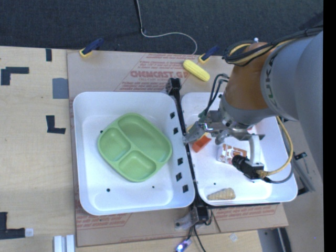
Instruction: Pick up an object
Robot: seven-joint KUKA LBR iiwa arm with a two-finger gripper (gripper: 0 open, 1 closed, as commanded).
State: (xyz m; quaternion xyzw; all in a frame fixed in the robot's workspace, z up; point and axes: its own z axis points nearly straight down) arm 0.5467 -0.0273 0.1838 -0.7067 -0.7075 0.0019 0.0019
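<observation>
We lower the gripper (202,133) squarely over the orange object (199,143) near the right bin's (273,193) left wall; whether it grasps, we cannot tell

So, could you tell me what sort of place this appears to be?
Probably a robotics lab bench for grasping trials: two white bins on taped cardboard, a KUKA arm, toy items like a green divided plate.

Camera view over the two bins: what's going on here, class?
A grey and orange robot arm reaches into the right bin, its end effector low over an orange item near the divider. A snack packet and a cone-shaped piece lie nearby. A green divided plate sits in the left bin. Nothing is clearly lifted.
</observation>
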